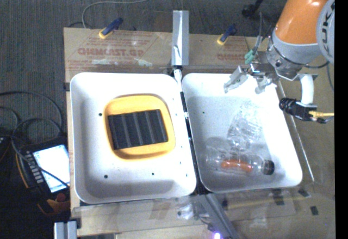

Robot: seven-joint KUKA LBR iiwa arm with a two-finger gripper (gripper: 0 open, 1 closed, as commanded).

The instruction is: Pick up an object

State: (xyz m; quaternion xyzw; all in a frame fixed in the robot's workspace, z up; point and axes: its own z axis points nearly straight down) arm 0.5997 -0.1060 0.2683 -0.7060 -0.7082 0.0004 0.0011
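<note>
The two-finger gripper [249,81] hangs over the far edge of the right shallow white bin [206,118], its metal fingers [235,81] spread apart with nothing between them; it is released and carries no load. The candidate object, a clear plastic bottle lying on its side with a dark cap and an orange item inside [239,163], rests near the front wall of that bin, well apart from the gripper; a crumpled piece of clear plastic film [243,123] lies between the two. For a sound grasp, move the gripper forward over the bottle's mid-body; turn the fingers to close across the narrow width, not along the length; descend only once centred, since clear, rounded plastic is likely to slip or roll. Avoid snagging the film on approach. The yellow-rimmed tray with a dark ribbed insert [140,126] in the left white bin [87,96] is a broader, flatter alternative, probably harder to span.
</note>
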